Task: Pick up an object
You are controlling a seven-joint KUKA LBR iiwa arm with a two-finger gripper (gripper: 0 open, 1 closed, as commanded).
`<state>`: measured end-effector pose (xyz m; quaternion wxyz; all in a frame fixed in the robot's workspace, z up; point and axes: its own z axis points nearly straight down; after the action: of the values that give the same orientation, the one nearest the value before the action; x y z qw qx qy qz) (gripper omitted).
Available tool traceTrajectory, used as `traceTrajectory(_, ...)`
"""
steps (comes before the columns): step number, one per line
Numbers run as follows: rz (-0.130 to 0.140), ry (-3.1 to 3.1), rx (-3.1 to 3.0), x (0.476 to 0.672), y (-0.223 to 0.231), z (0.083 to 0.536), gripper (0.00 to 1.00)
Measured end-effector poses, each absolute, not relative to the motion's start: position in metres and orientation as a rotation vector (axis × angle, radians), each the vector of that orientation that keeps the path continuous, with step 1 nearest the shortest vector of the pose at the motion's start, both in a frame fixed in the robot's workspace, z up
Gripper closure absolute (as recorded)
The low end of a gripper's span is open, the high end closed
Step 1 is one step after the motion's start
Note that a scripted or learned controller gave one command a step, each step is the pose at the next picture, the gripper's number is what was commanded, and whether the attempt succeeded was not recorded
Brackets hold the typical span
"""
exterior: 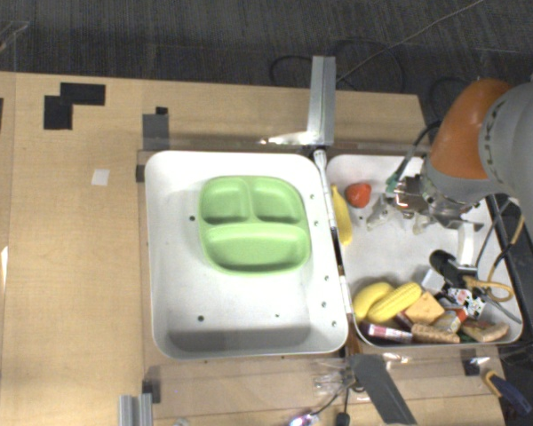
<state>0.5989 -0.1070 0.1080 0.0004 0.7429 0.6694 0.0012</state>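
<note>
My gripper (384,209) hovers just right of the red ball (359,193); the green plate (252,223) lies well left.

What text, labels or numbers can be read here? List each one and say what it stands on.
No text can be read.
The tube in the right bin has a dark band that may be a label: too small and blurred to read.
The small packets in that bin's near right corner show red, white and black patches: blurred, no letters legible.
The green tray in the left bin carries no print.
</note>
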Motion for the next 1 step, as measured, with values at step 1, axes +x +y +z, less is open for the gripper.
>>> traceTrajectory(1,0.005,2.102,2.333,0.5991,-0.1071,0.1084,0.00)
